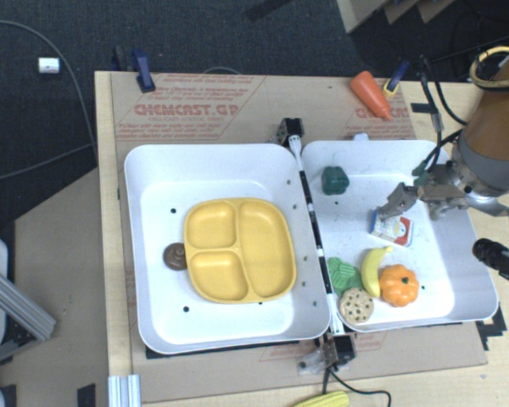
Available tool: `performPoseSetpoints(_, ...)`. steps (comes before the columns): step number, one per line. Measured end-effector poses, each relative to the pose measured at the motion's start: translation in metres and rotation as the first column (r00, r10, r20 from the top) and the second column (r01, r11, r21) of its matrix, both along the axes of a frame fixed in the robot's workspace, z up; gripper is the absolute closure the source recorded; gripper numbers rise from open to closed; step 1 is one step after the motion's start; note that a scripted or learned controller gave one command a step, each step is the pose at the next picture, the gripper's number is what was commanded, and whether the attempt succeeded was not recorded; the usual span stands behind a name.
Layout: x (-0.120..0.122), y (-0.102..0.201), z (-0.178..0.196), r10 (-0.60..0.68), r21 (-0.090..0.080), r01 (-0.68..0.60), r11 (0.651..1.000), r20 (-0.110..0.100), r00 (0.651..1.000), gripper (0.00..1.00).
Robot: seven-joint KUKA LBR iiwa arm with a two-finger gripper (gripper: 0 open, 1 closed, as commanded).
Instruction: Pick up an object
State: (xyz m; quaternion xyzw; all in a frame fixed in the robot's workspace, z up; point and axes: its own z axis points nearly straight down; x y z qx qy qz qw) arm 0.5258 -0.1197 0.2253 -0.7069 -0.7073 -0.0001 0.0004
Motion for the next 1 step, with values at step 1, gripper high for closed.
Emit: performPoseSetpoints(1,-0.0053,-0.0175,-0.0720,-0.002,0.000,0.002,1.000,-0.002,1.000,0.00)
